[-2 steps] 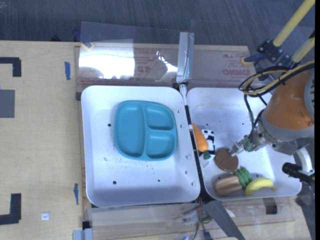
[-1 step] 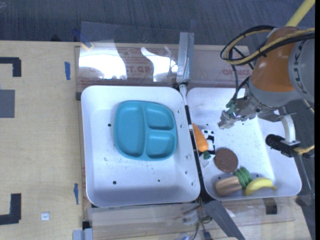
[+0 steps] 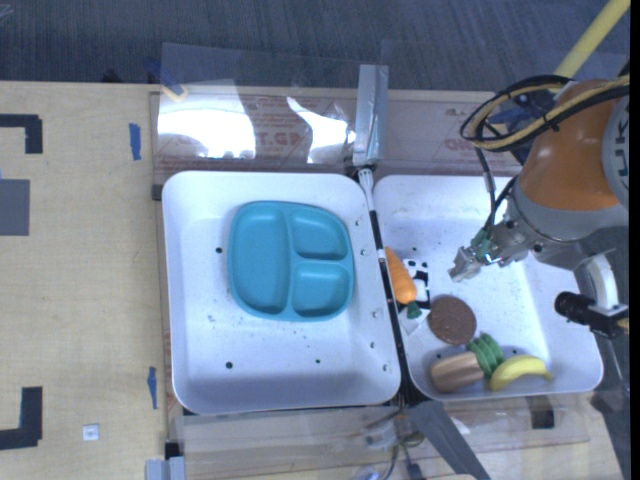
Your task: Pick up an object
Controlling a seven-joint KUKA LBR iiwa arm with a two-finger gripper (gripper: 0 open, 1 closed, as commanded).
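My gripper (image 3: 472, 261) hangs over the middle of the right bin (image 3: 560, 298), tilted down toward the left. Nothing shows between its tips. Just below and left of it lies a round brown patty (image 3: 452, 320). An orange carrot (image 3: 401, 279) rests against the bin's left wall. Along the front of the bin sit a tan bread roll (image 3: 457, 370), a green leafy piece (image 3: 487, 352) and a yellow banana (image 3: 519, 370). A small dark green bit (image 3: 412, 311) lies beside the carrot.
The left bin (image 3: 200, 358) holds a blue divided plate (image 3: 292, 259). A clear plastic sheet and a metal post (image 3: 369, 113) stand behind the bins. Cables loop above the arm's orange band (image 3: 570, 163) at the right.
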